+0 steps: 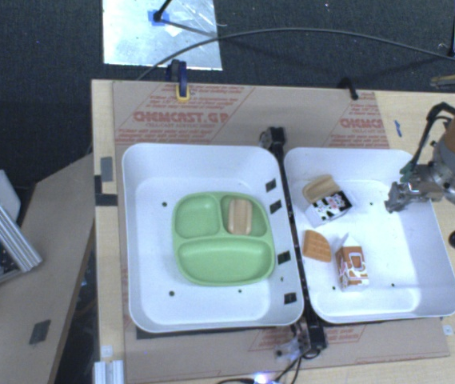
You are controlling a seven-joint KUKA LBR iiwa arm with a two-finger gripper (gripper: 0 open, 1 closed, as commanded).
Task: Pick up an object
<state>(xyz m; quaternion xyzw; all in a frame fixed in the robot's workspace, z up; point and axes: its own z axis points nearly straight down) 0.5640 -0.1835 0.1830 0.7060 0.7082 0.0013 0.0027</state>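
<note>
Even, bright overhead light falls on the two shallow white plastic bins (pixel 371 294), nearly washing out their floors. Small soft shadows sit under the objects. The shiny crinkled foil sheet (pixel 159 22) at far left glares. Focus is slightly soft throughout; the dark floor looks grainy.

Green plate (pixel 223 261), white bins (pixel 147 214), seemingly black-and-white patterned carton (pixel 329 206).
</note>
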